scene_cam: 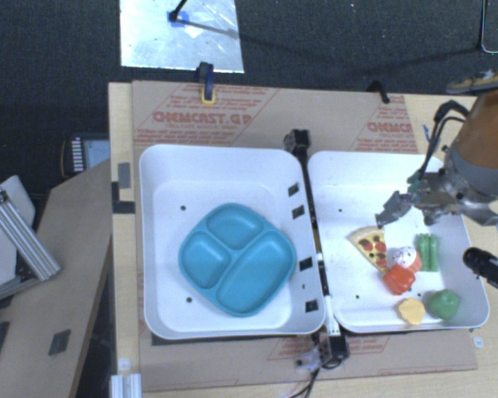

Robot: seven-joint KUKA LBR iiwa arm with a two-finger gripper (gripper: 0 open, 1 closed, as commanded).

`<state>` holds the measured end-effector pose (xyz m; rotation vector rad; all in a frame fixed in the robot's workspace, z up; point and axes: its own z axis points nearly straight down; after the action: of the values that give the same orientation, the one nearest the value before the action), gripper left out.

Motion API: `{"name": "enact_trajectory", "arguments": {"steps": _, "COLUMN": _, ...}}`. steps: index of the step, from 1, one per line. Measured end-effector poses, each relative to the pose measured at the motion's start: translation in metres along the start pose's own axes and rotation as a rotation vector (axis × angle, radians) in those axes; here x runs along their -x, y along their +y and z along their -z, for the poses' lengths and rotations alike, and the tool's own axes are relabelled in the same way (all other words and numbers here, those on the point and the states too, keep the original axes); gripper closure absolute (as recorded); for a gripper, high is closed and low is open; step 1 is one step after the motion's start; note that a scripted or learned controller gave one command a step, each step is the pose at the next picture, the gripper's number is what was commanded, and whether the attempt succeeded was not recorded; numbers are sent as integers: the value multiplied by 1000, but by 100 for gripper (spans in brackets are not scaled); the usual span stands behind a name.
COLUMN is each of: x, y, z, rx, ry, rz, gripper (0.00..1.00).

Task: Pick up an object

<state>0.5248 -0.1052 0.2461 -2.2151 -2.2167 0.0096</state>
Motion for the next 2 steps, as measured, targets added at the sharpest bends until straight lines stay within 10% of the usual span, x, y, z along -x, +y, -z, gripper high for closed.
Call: {"name": "enact_trajectory", "arguments": {"steps": 2, "x": 4, "y": -5, "z": -42, "rx": 8, "ry": -1, "rz": 0, "gripper": 0}}
